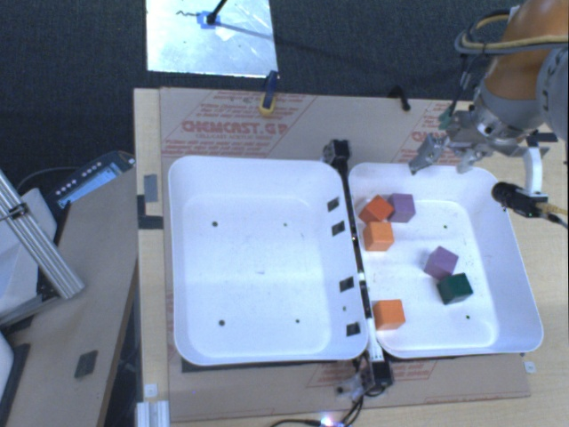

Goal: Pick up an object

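bench: dark carpet surrounds a pale bench (151, 238) topped by a printed board, with two shallow white bins side by side in the middle of the frame.
task objects: six small blocks lie in the right bin (507, 292), none lifted.
upper cluster: an orange block (376, 209) touches a purple block (403, 206) near the bin's upper left, and a second orange block (379, 236) sits just below them, touching or nearly so.
right pair: another purple block (441, 261) lies right of centre with a dark green block (455, 288) just below it, corner to corner.
lone block: a third orange block (388, 314) sits by itself at the bin's lower left, close to the divider.
left bin: the left bin (258, 256) has only its white floor and a few dark dots.
gripper: the gripper (433, 152) hangs at the upper right of the frame, over the far rim of the right bin and above the upper cluster; its fingers look spread apart with nothing between them.
arm: the grey arm with its orange band (524, 38) enters from the upper right corner.
progress: as i judge it, the pick has not started; the gripper has yet to travel over a block, descend, close on it and lift.
likely target: the upper cluster lies nearest, though its blocks crowd each other, so the lone orange block may offer a cleaner grasp.
surroundings: a shiny metal sheet (212, 25) lies at the upper left of the frame.
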Controlling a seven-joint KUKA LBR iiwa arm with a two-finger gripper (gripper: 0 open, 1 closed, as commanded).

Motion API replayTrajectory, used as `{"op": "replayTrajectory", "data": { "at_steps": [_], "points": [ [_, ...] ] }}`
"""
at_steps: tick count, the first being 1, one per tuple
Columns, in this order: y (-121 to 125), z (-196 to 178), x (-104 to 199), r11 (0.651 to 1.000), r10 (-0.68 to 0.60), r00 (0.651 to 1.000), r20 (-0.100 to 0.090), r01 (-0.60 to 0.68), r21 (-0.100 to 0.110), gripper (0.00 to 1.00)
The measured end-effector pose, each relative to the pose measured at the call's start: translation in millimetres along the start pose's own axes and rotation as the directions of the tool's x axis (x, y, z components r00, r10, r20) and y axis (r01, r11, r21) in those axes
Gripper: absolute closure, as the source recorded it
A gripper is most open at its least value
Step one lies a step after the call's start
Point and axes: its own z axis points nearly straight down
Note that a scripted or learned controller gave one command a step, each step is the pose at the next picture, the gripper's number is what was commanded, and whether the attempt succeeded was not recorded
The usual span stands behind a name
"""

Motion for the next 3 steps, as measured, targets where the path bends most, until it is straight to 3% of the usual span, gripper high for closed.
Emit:
{"op": "replayTrajectory", "data": {
  "at_steps": [1, 2, 3],
  "points": [
    [-111.8, 136.0, -49.4, 1.000, 0.012, 1.000, -0.003, -0.011, 0.013, 0.00],
    [-103.8, 118.3, -46.7, 1.000, 0.002, 1.000, 0.002, -0.002, -0.003, 1.00],
    [-8.9, 135.9, 2.6, 0.998, -0.009, 1.000, -0.002, 0.009, 0.068, 1.00]
  ]
}}
